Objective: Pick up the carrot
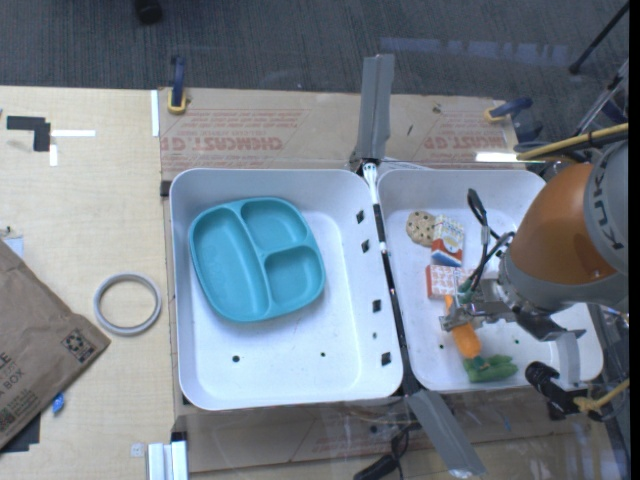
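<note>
Right bin (420, 368) holds your carrot (466, 342), probably light, stiff plastic; grip mid-body. Pincer (462, 315) sits at its 12 o'clock, opening unclear.

The carrot (466, 342) is a short, stubby orange piece lying on the white floor of the right-hand bin (425, 368), in the lower right of the frame. It lies roughly lengthwise up and down the picture, its upper end partly covered by the metal parts just above it. A green item (490, 369) sits just beside its lower end, and a small red-and-white packet (442, 280) lies near, above it.
</note>
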You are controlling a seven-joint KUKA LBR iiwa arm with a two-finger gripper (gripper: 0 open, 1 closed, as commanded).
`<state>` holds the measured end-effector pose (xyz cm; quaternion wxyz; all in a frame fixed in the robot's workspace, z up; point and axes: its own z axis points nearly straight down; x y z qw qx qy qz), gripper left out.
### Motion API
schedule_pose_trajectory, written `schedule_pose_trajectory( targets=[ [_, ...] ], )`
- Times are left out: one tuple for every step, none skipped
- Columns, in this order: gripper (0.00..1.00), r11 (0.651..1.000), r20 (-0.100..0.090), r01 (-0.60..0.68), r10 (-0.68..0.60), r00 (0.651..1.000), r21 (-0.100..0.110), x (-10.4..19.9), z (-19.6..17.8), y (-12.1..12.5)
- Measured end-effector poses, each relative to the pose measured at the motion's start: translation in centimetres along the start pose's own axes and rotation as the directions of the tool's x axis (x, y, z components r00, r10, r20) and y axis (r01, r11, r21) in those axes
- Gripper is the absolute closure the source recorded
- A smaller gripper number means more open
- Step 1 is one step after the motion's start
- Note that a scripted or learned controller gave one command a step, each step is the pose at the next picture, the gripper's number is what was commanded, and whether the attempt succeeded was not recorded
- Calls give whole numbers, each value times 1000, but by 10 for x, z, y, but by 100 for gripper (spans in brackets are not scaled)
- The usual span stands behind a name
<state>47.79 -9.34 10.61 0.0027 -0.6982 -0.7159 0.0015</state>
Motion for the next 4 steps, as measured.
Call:
schedule_pose_trajectory(
  targets=[
    [100,952,3,-307,307,952,-2,54,-84,53],
    [100,952,7,-305,305,952,2,54,-91,53],
    [100,645,2,-764,764,645,-4,62,-162,29],
    [100,865,4,-502,502,865,-1,81,-126,43]
  ],
)
